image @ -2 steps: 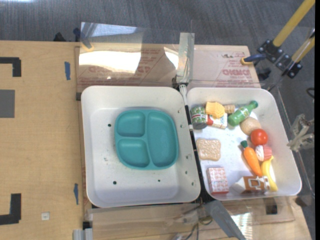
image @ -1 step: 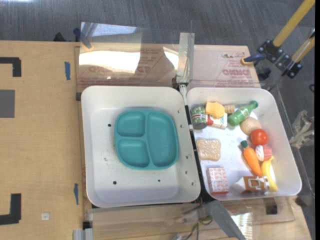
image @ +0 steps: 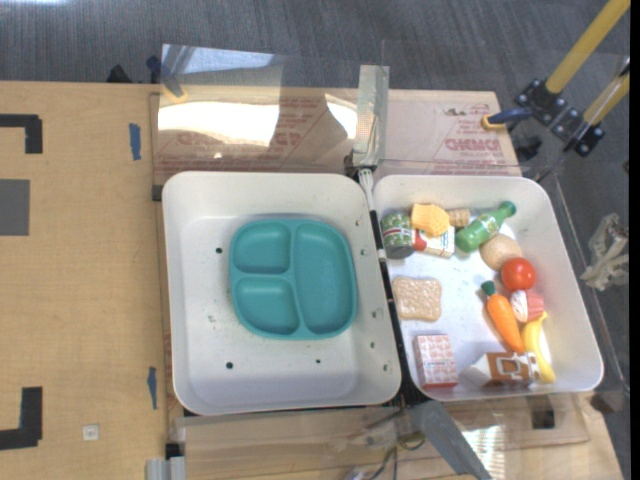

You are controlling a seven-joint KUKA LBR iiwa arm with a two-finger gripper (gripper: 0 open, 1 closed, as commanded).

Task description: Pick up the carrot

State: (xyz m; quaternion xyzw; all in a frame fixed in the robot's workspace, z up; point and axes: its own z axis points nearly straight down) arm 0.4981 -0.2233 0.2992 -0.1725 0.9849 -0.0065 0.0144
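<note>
Your left bin (image: 190,268) carries a teal 3-section plate (image: 295,278). The carrot (image: 503,320) lies in the right bin (image: 572,268), on the side the arm enters from, touching a tomato (image: 517,273) and a banana (image: 537,343). With neighbours this tight, a grasp may catch 2 items or nudge the carrot aside. You cannot tell whether the gripper is released or clenched. The cardboard-covered bench (image: 70,268) stands on grey carpet (image: 300,8).

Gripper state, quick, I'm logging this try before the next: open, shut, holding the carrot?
Gripper: cannot be told. Carrot lies free in the right bin, nothing gripping it.
</note>
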